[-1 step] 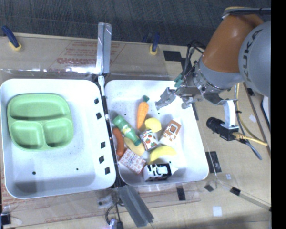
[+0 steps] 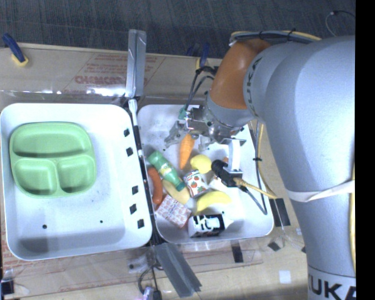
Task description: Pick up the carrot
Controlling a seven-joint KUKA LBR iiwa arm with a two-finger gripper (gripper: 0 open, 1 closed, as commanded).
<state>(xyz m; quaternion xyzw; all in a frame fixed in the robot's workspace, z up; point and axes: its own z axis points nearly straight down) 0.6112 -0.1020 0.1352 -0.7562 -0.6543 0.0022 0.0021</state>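
Carrot (image 2: 185,150) sits in the right-hand bin (image 2: 257,227), centre-right of the frame, standing nearly upright with its top end up under the jaws (image 2: 190,132); the metal fingers (image 2: 177,132) flank that top end, but whether they actually pinch it cannot be told from this angle. Around the carrot in the same bin: a green bottle (image 2: 160,164) to its left, a yellow lemon (image 2: 200,163) just to its right, a banana (image 2: 212,200) lower down. Left-hand bin (image 2: 69,230) carries a green divided tray (image 2: 52,158).
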